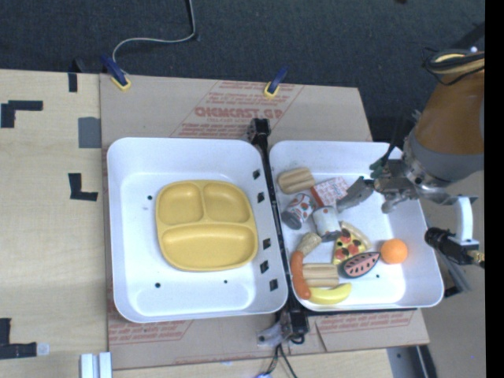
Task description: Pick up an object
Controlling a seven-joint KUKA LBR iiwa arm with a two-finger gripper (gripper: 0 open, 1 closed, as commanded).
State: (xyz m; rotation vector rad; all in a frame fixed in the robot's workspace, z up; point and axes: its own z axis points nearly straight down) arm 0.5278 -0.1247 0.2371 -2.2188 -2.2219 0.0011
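We record the gripper (376, 194) over the upper right of the right bin (429, 290), fingers spread with nothing between them, so we judge the pick not yet made: descent, closing and lift all remain. Nearest candidate, the orange ball (394, 250), lies near the bin's right wall, round, with no long axis; the banana (331, 294) lies along the front edge, its length running left to right.

Yellow tray (207, 224) in left bin (130, 164)
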